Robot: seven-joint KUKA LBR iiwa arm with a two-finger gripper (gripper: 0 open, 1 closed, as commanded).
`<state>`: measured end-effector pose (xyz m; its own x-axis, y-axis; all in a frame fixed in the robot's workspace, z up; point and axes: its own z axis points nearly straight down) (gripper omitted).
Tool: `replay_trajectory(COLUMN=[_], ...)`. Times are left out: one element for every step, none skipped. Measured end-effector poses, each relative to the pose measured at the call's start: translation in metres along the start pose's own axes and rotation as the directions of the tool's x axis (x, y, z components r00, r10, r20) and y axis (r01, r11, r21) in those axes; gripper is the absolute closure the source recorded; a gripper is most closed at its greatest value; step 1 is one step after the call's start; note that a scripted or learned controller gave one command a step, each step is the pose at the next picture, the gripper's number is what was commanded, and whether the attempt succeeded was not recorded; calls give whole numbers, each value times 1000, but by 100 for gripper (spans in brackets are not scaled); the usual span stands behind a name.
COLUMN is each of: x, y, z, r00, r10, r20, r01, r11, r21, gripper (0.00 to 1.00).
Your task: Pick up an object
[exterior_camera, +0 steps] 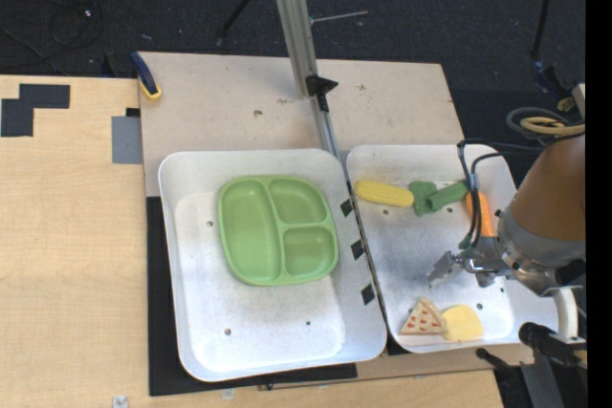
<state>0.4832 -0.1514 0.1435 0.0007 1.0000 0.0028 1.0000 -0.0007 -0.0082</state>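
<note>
The right bin (pixel 411 248) holds a yellow corn cob (pixel 384 195) at its far left. A green toy piece (pixel 438 198) lies just right of the corn, and an orange stick (pixel 485 215) lies by the far right wall. A pizza slice (pixel 423 320) and a pale yellow chunk (pixel 464 324) rest at the near edge. My gripper (pixel 443 268) hovers low over the bare middle of this bin. It is above the pizza slice and below the green piece, apart from both. The arm's bulk covers the bin's right side.
The left bin (pixel 191 301) carries a green divided plate (pixel 278 230). A metal post (pixel 296 24) rises behind the gap between the bins. Black clips (pixel 356 248) line the divider.
</note>
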Motion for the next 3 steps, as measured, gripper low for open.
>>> replay_trajectory(x=[-1, 7, 5], y=[1, 3, 3], z=[-12, -59, -101], r00=[1000, 1000, 1000], r10=[4, -3, -2], r20=[1, 3, 4], r01=[-4, 3, 2], r11=[1000, 1000, 1000], r21=[-3, -11, -11], gripper=[100, 100, 100])
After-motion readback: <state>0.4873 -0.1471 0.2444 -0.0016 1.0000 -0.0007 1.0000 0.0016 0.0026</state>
